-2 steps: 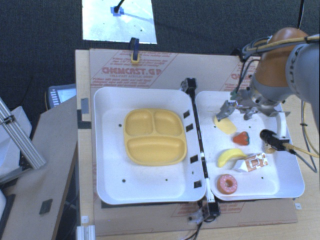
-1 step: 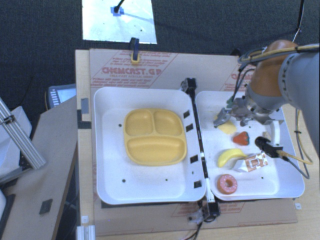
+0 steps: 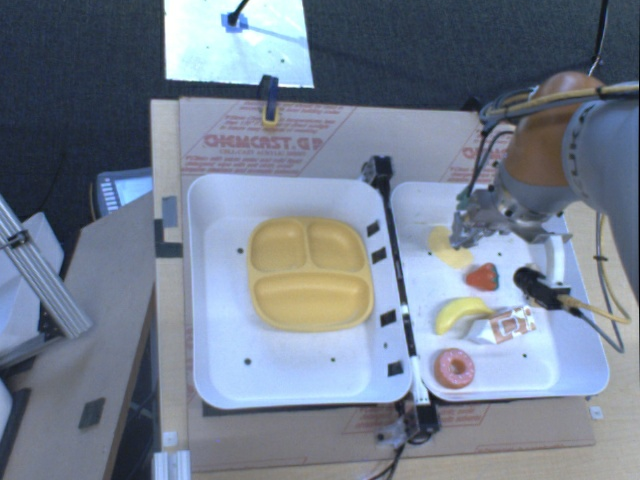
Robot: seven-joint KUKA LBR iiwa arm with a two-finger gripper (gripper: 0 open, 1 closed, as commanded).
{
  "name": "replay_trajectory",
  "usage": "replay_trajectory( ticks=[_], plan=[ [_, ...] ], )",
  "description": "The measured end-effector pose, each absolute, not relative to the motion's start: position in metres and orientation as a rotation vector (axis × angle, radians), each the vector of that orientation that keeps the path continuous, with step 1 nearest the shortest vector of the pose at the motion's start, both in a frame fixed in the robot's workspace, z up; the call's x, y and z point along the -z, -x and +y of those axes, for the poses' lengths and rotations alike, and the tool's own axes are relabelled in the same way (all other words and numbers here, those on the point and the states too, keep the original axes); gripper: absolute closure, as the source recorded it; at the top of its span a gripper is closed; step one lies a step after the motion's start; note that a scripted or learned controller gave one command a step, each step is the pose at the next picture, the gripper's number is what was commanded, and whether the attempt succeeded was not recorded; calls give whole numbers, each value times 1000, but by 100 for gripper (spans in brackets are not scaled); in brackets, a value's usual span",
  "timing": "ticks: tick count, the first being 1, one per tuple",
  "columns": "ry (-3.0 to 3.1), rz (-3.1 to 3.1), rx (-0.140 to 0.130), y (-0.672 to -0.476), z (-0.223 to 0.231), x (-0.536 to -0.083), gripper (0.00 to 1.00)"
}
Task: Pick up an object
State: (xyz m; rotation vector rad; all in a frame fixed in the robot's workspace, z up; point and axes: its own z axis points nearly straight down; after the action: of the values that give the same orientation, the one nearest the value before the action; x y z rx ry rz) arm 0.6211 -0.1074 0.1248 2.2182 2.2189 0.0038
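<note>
Beside one tray (image 3: 305, 273), five toys (image 3: 461, 315).

Divided tray (image 3: 305, 273) in left bin (image 3: 215, 368), banana (image 3: 460, 314), donut (image 3: 455, 368) in right bin (image 3: 580, 368)

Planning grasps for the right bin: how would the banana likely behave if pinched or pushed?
The banana looks smooth and glossy like a plastic toy, so it is probably stiff, light and somewhat slippery. Its curved shape suggests it may pivot or rock rather than slide straight. It lies touching the small printed packet, so a push would likely shift that too.
</note>
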Motion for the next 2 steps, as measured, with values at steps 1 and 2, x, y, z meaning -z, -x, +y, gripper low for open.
replay_trajectory(
  ticks=[1,2],
  plan=[
    [-2214,2223,-5,-624,-103,-169,100],
    [-2212,2223,-7,-626,-103,-224,100]
  ],
)
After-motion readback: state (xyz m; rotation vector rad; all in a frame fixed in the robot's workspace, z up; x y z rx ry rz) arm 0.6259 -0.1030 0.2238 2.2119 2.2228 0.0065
